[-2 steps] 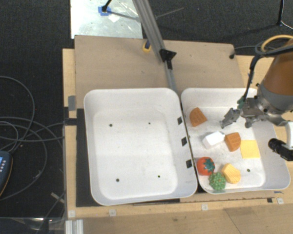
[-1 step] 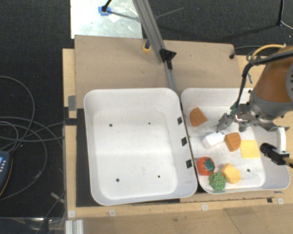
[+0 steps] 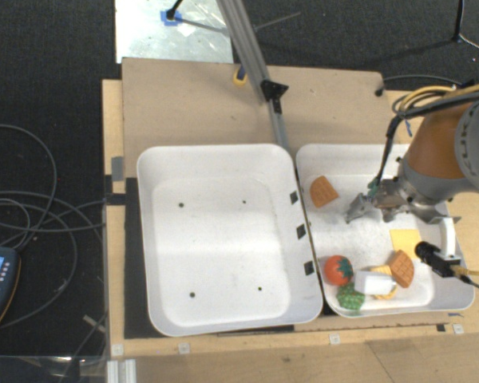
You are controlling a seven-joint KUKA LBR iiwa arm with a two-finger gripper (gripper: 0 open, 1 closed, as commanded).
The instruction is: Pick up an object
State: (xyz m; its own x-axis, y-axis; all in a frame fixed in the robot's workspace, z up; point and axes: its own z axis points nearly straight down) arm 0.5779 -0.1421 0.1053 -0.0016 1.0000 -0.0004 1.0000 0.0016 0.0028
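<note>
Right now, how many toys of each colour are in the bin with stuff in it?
Orange waffle-textured pieces: 2, one up by itself, one near the front
Red round tomato-like toy: 1
Green bumpy toy: 1
Yellow flat square piece: 1
White block: 1
Total: 6, all in the right white bin

One fixed camera looks down at a slant from well above, taking in the whole tabletop (image 3: 184, 102), both bins, left (image 3: 223, 238) and right (image 3: 343, 162), and dark floor (image 3: 48, 54) around. The arm (image 3: 443, 154) enters from the right edge.
</note>
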